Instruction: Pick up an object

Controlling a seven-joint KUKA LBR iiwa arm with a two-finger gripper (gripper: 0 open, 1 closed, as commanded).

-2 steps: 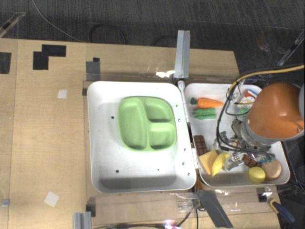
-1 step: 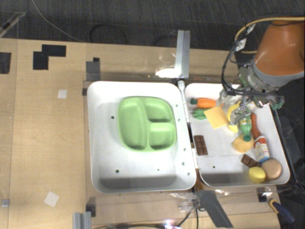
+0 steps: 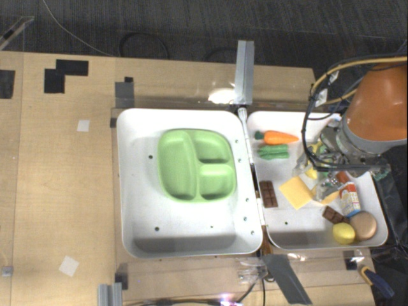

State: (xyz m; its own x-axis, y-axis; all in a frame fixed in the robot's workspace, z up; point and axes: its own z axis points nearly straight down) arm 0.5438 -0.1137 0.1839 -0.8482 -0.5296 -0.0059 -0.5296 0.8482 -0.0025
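Observation:
The right bin [image 3: 287,233] holds an orange carrot [image 3: 279,137] and a green pea pod [image 3: 274,152] at its far left. A dark chocolate bar [image 3: 268,194] lies against the left wall, with a yellow cheese slice [image 3: 294,192] beside it. My gripper [image 3: 326,182] hangs low over the middle of this bin, just right of the cheese slice, under the grey wrist and orange band [image 3: 382,104]. Cables and the wrist hide much of it. A small bottle [image 3: 349,200], a brown piece [image 3: 332,214], a yellow lemon [image 3: 343,233] and a tan potato [image 3: 364,225] sit at the near right corner.
The left bin [image 3: 137,190] holds a green divided plate [image 3: 194,164]. A grey metal post [image 3: 245,75] stands at the far end of the wall between the bins. Black and yellow cables [image 3: 319,94] loop over the right bin's far side.

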